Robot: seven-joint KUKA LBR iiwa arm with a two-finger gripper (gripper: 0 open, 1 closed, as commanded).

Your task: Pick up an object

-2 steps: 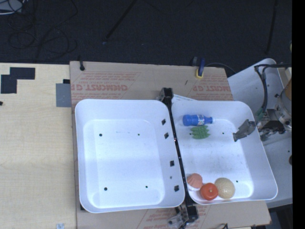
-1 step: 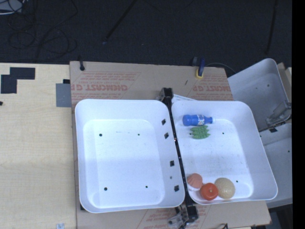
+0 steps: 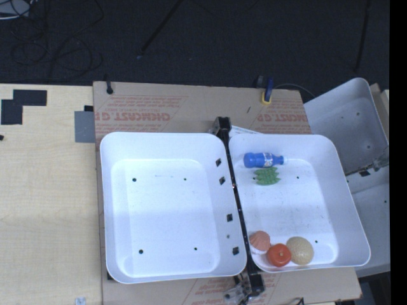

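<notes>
Two smooth white bins [image 3: 162, 146], right bin [image 3: 331, 170] with one blue plastic bottle [image 3: 262, 160], one bumpy green toy [image 3: 267, 176], one round red ball [image 3: 278, 255], one beige ball [image 3: 300, 250], one pink shell-like piece [image 3: 259, 240], gripper state impossible to tell

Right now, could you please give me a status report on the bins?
Right bin: blue bottle on its side, green toy just below. Near corner: pink piece, red ball, tan ball clustered. Nothing lifted.

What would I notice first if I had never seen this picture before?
Two big white bins sit side by side. The right bin holds the bright things: a blue bottle lying on its side near the far edge, with a small green toy just below it. A red ball sits in the near corner.
</notes>
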